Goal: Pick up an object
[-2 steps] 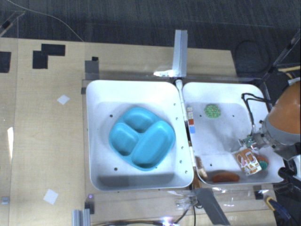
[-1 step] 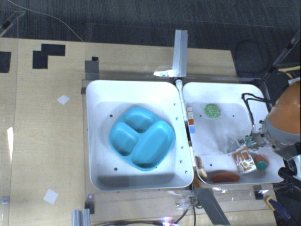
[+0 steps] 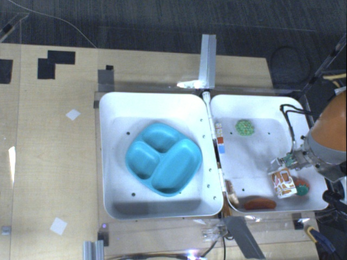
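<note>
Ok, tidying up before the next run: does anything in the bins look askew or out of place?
Nothing looks spilled or broken. The small carton in the right bin sits tilted under the pincer, and the blue divided tray lies skewed in the left bin.

Fixed overhead camera, slanted down, both bins

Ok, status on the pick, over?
Gripper low in right bin, over small carton. Grasp unconfirmed. Carrot toy and brown sausage close by.
</note>
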You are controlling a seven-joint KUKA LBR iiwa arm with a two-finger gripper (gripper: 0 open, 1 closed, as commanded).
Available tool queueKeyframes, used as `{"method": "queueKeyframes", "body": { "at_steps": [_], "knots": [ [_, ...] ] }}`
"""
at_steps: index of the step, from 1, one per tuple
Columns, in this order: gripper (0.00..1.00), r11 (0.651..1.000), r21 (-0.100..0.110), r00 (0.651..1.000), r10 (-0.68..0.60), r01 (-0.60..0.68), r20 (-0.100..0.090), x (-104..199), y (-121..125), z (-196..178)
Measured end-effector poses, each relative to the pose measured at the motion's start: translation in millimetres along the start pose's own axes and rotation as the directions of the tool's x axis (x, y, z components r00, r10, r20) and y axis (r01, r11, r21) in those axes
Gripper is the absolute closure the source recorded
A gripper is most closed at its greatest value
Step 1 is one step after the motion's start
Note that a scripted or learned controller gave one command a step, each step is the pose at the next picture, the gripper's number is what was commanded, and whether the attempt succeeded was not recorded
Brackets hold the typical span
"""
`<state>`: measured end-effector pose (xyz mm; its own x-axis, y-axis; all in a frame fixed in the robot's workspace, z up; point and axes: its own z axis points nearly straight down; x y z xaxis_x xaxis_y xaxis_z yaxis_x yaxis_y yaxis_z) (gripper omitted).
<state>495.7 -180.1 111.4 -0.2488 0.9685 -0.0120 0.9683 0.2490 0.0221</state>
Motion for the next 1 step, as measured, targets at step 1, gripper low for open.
{"method": "queueKeyframes", "body": {
  "at_steps": [1],
  "knots": [
    [1.00,0.972,0.020,0.972,0.236,-0.235,-0.005,49.5,95.7,-136.2]
  ]
}}
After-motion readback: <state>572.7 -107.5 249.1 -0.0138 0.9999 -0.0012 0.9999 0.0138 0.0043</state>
